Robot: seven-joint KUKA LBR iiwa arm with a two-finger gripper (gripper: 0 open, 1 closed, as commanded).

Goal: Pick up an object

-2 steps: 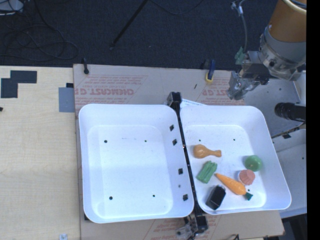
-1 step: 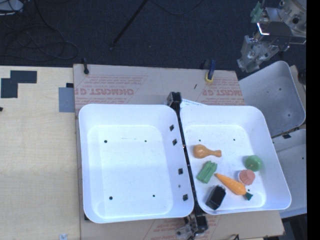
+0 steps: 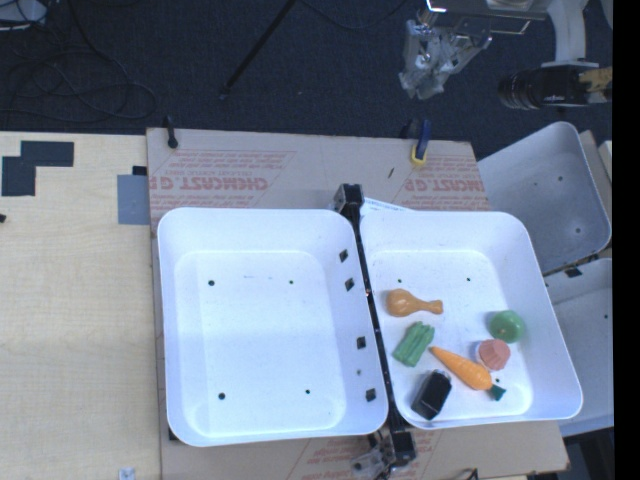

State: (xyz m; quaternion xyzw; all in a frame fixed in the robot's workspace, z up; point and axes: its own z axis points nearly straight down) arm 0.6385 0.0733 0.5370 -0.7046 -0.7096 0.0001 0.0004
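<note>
Carrot [image 3: 462, 367] lies in right bin [image 3: 530, 238]; pincer [image 3: 428, 73] high above, grip state unclear.

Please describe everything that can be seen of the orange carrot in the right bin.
The carrot is a small toy, apparently smooth plastic, with a bright orange tapered body and a dark green tip at its lower right end. It lies flat on the floor of the right bin, pointing diagonally from upper left to lower right. Its upper left end is close to the green ridged vegetable, the pink round piece sits just above its thick end, and the black object lies below it.
</note>
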